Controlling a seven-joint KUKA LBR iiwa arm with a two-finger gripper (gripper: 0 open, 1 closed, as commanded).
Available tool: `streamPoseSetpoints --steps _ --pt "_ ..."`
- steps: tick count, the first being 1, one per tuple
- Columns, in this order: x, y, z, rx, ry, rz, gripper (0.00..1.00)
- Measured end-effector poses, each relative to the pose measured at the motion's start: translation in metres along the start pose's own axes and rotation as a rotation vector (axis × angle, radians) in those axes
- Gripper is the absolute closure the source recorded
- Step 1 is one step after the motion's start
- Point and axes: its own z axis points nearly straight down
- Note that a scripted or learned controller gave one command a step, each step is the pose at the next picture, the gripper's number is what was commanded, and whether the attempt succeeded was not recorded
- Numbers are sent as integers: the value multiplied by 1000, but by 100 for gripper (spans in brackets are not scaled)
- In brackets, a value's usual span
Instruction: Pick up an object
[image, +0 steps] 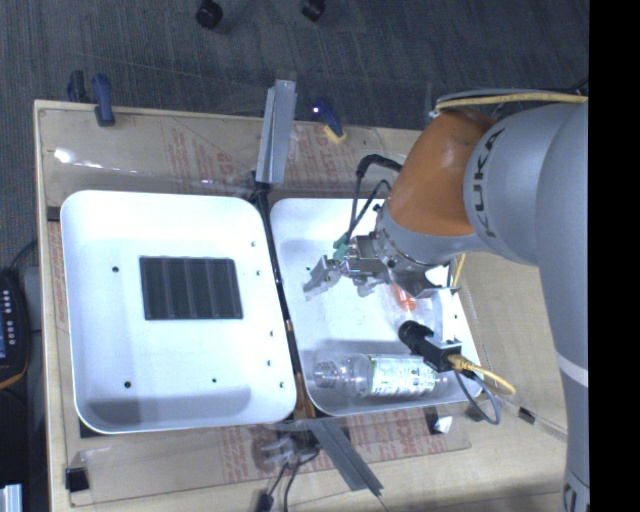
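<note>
Arm (530, 190) enters from the right of the camera view, grey casing, orange band (440, 170) just above the wrist. Wrist bent downward and leftward; gripper (318, 277) projects left of the orange band, low and angled. Cables loop beside the wrist, above and right of the gripper. A black fitting (425, 345) with a yellow lead hangs below and right of the gripper. Finger spread not resolvable.

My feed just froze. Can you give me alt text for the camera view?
The grey arm reaches from the right over the right bin, its gripper above the bin floor. A clear plastic bottle lies on its side along that bin's near edge.
</note>
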Motion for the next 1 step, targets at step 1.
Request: streamPoseSetpoints --steps 1 --pt "0 1 -10 2 -1 -5 100"
